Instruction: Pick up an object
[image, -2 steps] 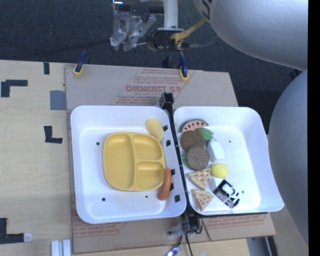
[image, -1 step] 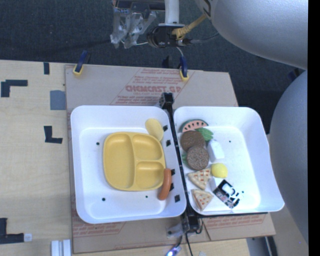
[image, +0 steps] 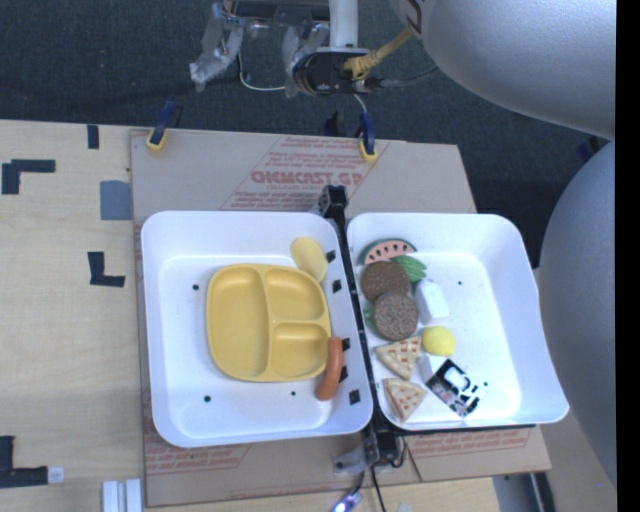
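Brown cardboard sheet (image: 300, 175) printed "CHEMCAST GP" in red, two white bins (image: 160, 300), tool (image: 300, 60) state unclear

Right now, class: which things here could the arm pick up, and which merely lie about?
For the job:
banana
sausage
two brown patties
lemon
waffle wedges
watermelon slice

Lying about:
yellow tray
left bin
right bin
cardboard sheet

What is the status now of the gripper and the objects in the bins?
Gripper beyond the bins, fingers unclear. Orange sausage and yellow divided plate in left bin. Brown patties crowded in right bin.
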